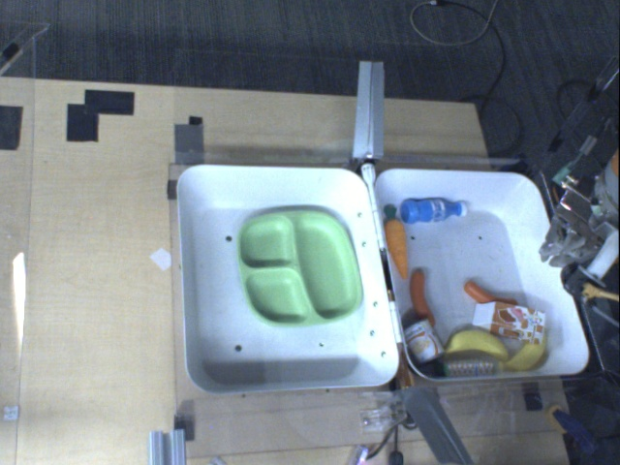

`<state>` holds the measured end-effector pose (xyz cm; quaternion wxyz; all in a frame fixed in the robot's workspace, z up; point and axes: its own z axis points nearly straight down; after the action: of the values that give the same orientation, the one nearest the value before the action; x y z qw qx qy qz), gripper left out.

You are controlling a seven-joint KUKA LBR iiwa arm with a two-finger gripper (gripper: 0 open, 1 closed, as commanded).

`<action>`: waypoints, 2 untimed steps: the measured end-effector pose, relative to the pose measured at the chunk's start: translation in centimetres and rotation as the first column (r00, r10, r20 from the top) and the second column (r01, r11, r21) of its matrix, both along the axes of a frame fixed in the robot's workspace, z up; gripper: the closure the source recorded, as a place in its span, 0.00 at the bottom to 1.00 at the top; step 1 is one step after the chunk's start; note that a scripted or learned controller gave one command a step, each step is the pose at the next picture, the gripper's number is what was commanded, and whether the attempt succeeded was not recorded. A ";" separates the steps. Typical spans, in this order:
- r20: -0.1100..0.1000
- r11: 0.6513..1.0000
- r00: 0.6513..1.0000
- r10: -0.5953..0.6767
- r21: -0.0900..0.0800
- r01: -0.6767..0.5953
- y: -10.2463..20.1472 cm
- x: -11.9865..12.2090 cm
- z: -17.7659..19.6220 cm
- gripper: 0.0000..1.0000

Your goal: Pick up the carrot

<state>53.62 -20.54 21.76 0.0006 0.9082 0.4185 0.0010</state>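
The carrot [395, 248] is orange with a small green top. It lies lengthwise along the left wall of the right bin [504, 184], just below a blue water bottle [432, 209]. My gripper [570, 240] hangs over the bin's right rim, far to the right of the carrot and well apart from it. Nothing shows in the gripper's grasp.
The right bin also holds a reddish sausage [418, 294], a small orange-red piece [481, 292], a juice carton [511, 321], bananas [494, 349], a small can [422, 340] and a dark brush [470, 366]. A green divided plate [298, 264] sits in the left bin [208, 298].
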 end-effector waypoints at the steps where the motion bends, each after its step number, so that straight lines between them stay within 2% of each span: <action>1: 0.000 0.987 0.987 -0.158 0.000 0.158 2.2 5.4 -4.3 1.00; 2: 0.000 0.844 0.844 -0.536 0.001 0.536 1.3 10.8 -12.3 1.00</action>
<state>64.39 -19.26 9.45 0.0002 0.9889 0.1482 0.0011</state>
